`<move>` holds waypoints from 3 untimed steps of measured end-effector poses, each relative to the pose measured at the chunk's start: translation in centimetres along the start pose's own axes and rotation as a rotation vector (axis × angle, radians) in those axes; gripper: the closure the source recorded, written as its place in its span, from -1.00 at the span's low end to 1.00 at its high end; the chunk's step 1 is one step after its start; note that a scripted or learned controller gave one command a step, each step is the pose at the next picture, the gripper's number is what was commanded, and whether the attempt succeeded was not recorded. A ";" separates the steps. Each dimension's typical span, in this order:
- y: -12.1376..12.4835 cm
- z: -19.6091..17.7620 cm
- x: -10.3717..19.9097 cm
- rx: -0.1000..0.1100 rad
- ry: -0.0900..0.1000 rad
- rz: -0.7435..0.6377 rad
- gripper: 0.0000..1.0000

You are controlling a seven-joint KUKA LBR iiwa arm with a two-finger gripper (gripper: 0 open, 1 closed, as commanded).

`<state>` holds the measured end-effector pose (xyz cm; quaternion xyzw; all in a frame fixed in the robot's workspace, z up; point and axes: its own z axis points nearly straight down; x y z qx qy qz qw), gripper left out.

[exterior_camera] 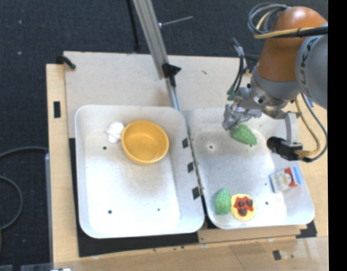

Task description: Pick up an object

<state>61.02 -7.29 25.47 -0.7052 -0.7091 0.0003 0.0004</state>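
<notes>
A bumpy green object (245, 135) lies at the back of the right bin (241, 168). My gripper (234, 119) is low over that bin, right against the green object's upper left end. The wrist hides the contact, so I cannot see whether the object is held. Near the bin's front edge sit a second green piece (222, 201) and a yellow item with dark red spots (242, 206). A small blue, white and red packet (285, 179) rests by the right wall.
The left bin (134, 202) holds a yellow bowl (145, 141) and a white lump (114, 131) at its back. A slanted metal rail (153, 38) comes down to the gap between the bins. A black cable (286, 147) hangs off the arm.
</notes>
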 end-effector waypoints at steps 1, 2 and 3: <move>-0.2 1.0 5.4 -0.001 0.000 -0.001 1.00; 1.2 1.3 11.2 -0.003 0.001 -0.002 1.00; 1.4 1.8 15.5 -0.003 0.000 -0.001 1.00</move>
